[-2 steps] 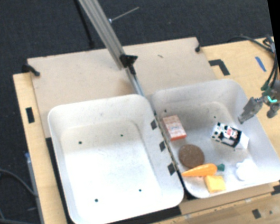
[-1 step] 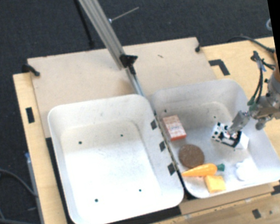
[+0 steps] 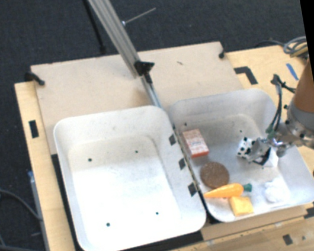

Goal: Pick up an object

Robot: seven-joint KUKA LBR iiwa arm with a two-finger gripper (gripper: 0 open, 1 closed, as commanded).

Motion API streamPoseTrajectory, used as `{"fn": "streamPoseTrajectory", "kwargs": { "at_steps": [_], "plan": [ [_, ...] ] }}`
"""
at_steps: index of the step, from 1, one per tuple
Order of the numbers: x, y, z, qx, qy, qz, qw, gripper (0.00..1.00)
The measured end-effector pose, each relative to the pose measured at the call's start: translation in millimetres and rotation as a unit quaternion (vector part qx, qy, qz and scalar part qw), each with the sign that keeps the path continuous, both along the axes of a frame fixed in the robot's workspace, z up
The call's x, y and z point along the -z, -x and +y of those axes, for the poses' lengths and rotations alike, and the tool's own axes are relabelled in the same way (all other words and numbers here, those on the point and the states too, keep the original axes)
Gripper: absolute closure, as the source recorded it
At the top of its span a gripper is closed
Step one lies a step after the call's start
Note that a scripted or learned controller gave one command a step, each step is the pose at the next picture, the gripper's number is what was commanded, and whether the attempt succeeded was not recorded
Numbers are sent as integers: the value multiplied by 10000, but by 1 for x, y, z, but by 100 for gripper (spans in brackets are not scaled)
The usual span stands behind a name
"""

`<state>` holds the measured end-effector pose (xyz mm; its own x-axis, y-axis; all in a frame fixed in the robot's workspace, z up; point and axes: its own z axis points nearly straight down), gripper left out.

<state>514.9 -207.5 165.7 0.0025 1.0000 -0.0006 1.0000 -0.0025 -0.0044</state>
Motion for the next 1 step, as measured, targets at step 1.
{"fn": "streamPoseTrajectory", "kwargs": {
  "at_steps": [1],
  "plan": [
    [43, -2, 3, 8, 5, -9, 10000, 0]
  ]
}}
